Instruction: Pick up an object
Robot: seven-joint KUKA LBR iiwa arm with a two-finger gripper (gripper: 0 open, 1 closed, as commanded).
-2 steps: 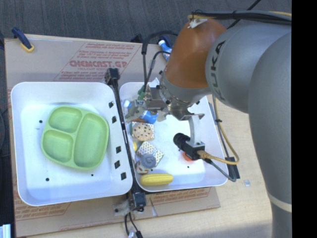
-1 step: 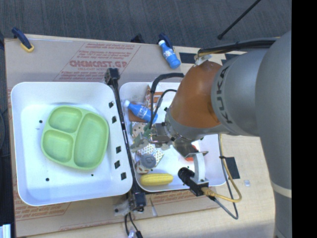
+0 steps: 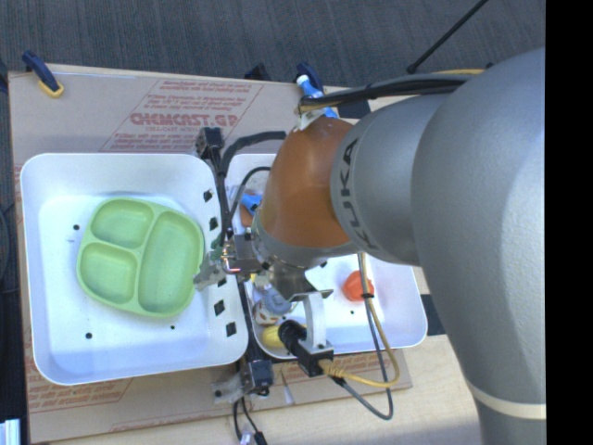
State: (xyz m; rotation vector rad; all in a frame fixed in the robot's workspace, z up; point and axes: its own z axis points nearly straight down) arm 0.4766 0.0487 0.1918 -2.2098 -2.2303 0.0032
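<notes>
Presently | your gripper [image 3: 269, 309] sits low over the right bin [image 3: 408, 318] | grip unreadable | yellow object [image 3: 271, 338] beneath, orange object [image 3: 355, 286] beside | nothing visibly lifted; pick outstanding.

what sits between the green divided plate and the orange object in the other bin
In the camera view, the arm's orange band and wrist hang between the green divided plate and the orange object, above the bins' shared walls.

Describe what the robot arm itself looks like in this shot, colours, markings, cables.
The arm is a bulky, rounded grey casing with a glossy orange band above the wrist and dark KUKA lettering beside it. A black cable runs along its top, and a yellow cable loops below the wrist.
</notes>
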